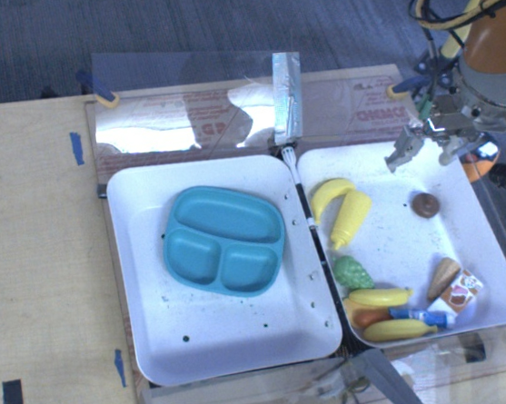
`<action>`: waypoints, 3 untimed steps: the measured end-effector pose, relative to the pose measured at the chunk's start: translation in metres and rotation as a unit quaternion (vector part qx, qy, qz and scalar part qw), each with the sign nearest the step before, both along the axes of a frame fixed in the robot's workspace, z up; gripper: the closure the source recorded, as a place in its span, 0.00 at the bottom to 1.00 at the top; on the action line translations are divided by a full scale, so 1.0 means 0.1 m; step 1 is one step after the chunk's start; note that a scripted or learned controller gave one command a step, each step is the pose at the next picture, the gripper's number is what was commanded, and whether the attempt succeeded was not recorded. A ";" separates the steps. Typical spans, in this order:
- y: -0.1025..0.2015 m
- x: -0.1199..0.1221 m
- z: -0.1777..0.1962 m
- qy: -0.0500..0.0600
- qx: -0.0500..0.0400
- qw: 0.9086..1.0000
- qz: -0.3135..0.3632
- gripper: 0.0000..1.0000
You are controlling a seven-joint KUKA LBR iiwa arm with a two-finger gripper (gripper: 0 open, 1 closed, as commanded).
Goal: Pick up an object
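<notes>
the gripper (pixel 425 150) hangs spread and empty above the right bin (pixel 488 213), so this looks like the approach. next it should drop onto the brown ball (pixel 425 205) just below.

Toy foods (pixel 371 269) lie loose in the right bin (pixel 473 206): bananas, corn, a brown disc.
</notes>
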State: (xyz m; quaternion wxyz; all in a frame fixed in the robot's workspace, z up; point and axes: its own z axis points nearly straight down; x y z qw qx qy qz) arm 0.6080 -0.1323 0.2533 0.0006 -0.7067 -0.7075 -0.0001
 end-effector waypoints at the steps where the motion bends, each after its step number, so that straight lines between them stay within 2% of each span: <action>1: 0.22 0.57 -0.17 -0.001 -0.001 0.995 -0.102 0.00; 2: 0.89 0.35 -0.71 0.003 0.000 0.999 -0.054 0.00; 3: 0.11 -0.03 -1.65 -0.003 -0.001 1.000 -0.028 0.00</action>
